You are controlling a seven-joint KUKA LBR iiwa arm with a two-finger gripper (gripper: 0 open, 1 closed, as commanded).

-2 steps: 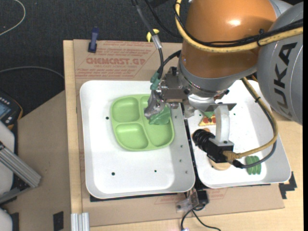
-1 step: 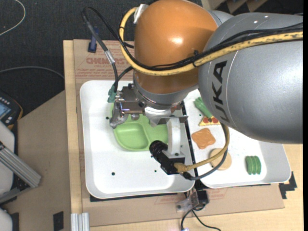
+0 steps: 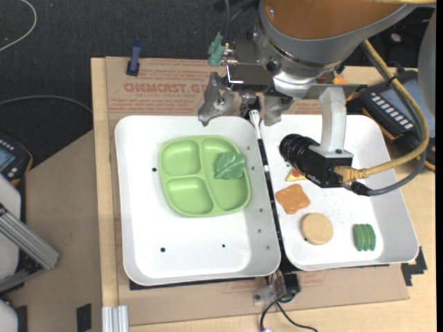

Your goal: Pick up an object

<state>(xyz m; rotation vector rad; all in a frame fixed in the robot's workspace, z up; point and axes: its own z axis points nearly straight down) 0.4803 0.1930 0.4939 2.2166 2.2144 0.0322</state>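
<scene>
We're hovering the gripper (image 3: 239,109) at the bins' far edge, fingers apart, holding nothing. Targeting the cookie (image 3: 318,228) at the right bin's (image 3: 387,144) near edge: light, rigid, probably crumbly, so we're pinching across its rim.

Below my grey arm (image 3: 325,40) and its orange band (image 3: 325,2), two white bins (image 3: 138,185) lay on the tan surface (image 3: 166,75). A pale green divided plate (image 3: 194,185) carried a darker green leafy piece (image 3: 230,164). Nearby lay an orange piece (image 3: 293,198), a tan round (image 3: 318,228), and a green ridged item (image 3: 364,236).
</scene>
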